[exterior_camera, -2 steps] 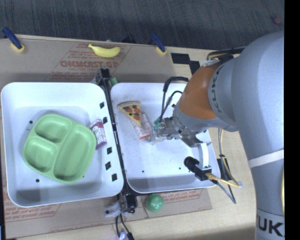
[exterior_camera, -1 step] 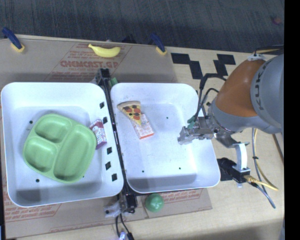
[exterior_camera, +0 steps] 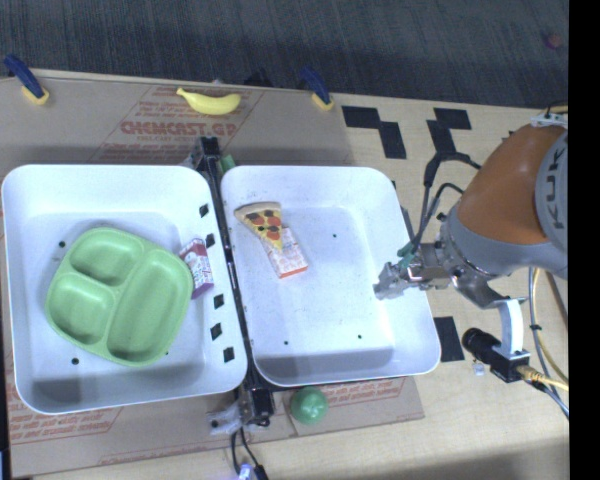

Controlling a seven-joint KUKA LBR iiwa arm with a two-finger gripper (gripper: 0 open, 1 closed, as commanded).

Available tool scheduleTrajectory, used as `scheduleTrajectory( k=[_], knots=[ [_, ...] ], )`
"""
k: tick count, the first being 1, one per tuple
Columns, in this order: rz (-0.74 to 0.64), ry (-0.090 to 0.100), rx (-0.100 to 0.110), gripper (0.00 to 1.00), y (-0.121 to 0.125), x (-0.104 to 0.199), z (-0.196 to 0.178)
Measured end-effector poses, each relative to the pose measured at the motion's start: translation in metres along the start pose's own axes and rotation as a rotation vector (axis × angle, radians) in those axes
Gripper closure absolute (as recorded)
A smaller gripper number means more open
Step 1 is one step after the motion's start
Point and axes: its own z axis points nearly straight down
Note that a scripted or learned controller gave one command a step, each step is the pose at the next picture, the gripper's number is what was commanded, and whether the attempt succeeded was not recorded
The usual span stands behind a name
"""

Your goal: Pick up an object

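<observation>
Handling: I judge the toy pizza slice (exterior_camera: 271, 236) light and stiff, likely smooth plastic or foam, so it could slip; nothing fragile about it.
Grip point: I would pinch across its narrow width, mid-length, the long sides facing the claw's pads.
Look: a long wedge, tan crust at the far end, red topping with dark spots, paler lower half.
Place: it lies flat in the right bin (exterior_camera: 355, 183), well left of the claw (exterior_camera: 392, 280) and a little farther back.
Claw: low over the bin's right wall; I cannot tell spread from pressed together.
Others: green divided plate (exterior_camera: 120, 293) and small wrapper (exterior_camera: 197, 265), far left.
</observation>
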Motion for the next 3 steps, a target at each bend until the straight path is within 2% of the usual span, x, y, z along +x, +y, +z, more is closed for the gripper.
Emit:
scheduleTrajectory(
  k=[1,2,3],
  knots=[
    [-0.004,0.001,0.002,1.00,0.0007,0.0574,-0.0099],
    [-0.003,0.001,0.002,0.00,0.0005,0.0570,-0.0099],
    [-0.003,0.001,0.002,0.00,0.0005,0.0570,-0.0099]
  ],
)
